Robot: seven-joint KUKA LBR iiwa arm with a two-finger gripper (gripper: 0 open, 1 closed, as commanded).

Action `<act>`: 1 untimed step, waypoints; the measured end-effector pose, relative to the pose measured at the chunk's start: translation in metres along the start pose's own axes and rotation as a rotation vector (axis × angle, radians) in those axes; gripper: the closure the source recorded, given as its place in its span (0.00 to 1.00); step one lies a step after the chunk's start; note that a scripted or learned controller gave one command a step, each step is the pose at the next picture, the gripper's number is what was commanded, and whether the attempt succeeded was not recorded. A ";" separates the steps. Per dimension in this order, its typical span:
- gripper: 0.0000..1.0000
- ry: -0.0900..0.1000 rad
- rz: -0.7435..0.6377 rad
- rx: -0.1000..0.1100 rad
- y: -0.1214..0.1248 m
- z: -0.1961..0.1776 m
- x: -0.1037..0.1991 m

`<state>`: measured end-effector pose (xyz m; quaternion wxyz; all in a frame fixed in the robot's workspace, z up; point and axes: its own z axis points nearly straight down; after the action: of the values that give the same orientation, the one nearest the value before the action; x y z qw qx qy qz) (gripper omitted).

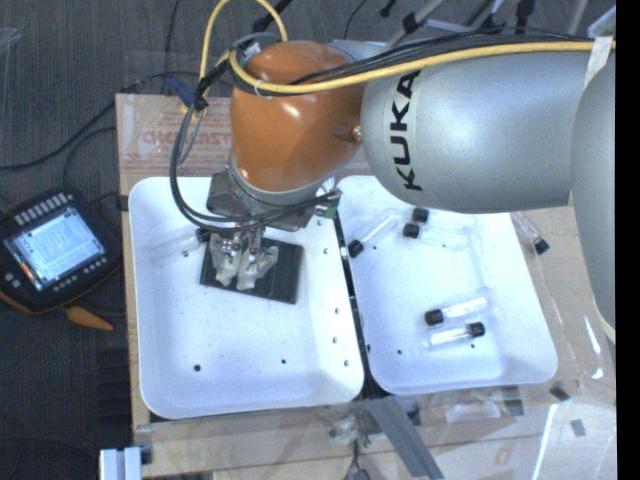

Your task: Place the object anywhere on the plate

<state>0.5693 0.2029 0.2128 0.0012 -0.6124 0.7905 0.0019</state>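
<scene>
Hand (243, 265) is hanging right over the dark plate (283, 280) in the left bin (180, 368), fingers pointing down; whether anything is pinched between them, I cannot tell. Capped vials (455, 313) are lying loose in the right bin (520, 358), presumably awaiting pickup.

Bins (250, 368) look like smooth glossy white plastic, plate (285, 278) is matt black, vials (455, 313) clear plastic with black caps, arm (480, 118) satin grey.
</scene>
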 end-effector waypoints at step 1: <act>1.00 -0.004 -0.468 0.000 -0.049 -0.050 -0.032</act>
<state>0.6252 0.2211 0.2629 0.0031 -0.7789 0.6271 0.0027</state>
